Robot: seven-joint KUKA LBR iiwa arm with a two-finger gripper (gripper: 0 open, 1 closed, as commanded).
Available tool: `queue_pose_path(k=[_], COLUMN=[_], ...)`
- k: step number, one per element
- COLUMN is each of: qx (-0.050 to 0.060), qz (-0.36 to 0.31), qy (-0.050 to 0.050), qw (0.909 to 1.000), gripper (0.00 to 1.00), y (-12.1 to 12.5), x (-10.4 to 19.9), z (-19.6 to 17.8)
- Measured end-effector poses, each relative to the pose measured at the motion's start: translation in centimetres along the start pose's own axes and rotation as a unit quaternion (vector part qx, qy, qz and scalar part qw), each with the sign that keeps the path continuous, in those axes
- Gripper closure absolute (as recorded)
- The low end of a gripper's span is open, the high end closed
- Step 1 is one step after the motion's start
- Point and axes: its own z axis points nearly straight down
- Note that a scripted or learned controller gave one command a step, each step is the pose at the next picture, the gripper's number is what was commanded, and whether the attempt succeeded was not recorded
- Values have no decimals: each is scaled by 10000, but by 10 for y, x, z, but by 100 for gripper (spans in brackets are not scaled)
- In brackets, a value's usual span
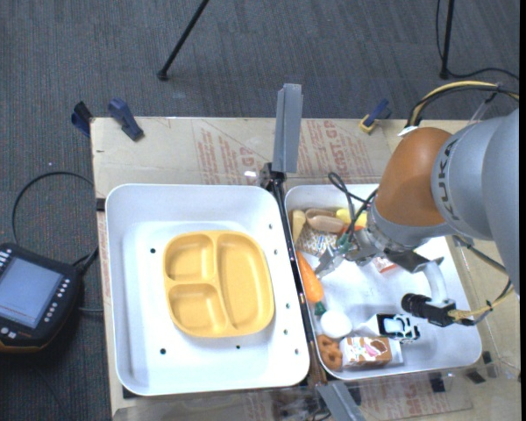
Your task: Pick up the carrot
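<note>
Grey carpet surrounds the bench point(184, 143) with its 2 white bins. Whether the gripper point(340, 257) is open or closed cannot be told; it hangs low in the right bin point(456, 345), near its left wall, the arm point(438, 191) bent in from the right. Just beside it lies the carrot point(310, 281), along that left wall. A yellow tray point(217, 283) sits mid left bin point(131, 340).

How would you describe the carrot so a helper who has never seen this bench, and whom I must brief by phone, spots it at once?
Look at the right-hand white bin, the one crowded with small items. Along its left wall, near the divider between the two bins, lies the carrot. It is the slim orange tapered piece, lying just above a round white object, and nothing else beside it is orange and pointed.
</note>
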Motion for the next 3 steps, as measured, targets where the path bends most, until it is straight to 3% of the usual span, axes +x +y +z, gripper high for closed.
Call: queue_pose_path(k=[1,2,3], qx=[10,13,-24], qz=[1328,1649,1070], qy=[31,29,33], qw=[9911,9863,9942], gripper=[0,0,0], y=[55,56,47], x=[-53,-61,1], z=[-52,-2,-103])
